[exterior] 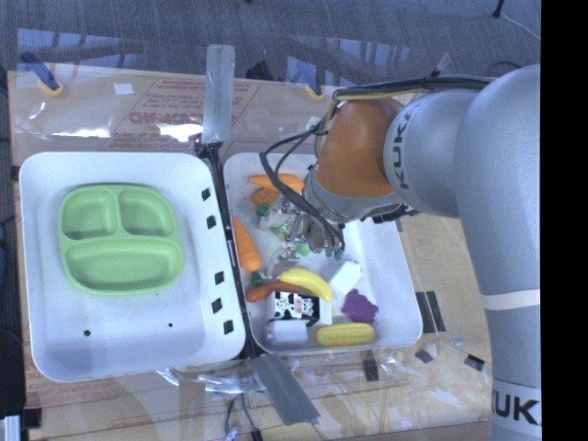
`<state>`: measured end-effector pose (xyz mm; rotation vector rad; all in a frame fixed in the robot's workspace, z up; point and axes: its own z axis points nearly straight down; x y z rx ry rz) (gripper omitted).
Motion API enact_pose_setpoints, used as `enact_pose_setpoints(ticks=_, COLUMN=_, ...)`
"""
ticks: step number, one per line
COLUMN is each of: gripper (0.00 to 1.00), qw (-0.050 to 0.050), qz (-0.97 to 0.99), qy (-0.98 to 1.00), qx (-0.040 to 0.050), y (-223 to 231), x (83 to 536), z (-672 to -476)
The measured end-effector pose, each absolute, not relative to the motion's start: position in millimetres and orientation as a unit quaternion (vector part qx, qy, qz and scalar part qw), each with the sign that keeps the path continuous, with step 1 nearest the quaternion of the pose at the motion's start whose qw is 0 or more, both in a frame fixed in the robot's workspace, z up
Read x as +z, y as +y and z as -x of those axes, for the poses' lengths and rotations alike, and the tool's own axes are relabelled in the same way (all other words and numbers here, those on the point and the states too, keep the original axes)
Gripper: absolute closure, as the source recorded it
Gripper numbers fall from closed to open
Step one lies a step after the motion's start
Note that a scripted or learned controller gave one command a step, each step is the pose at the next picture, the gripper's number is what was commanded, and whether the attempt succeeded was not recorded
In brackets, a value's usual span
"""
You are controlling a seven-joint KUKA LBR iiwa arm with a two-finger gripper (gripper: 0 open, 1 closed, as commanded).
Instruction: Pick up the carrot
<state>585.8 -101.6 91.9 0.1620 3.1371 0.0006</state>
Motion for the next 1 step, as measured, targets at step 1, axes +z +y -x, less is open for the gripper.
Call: enact_pose_setpoints(ticks=1, gripper=0.0, qw=0.001, qz=-0.234, qy=0.972, qx=-0.0002, y=-104.8, x=93.1, z=-628.0)
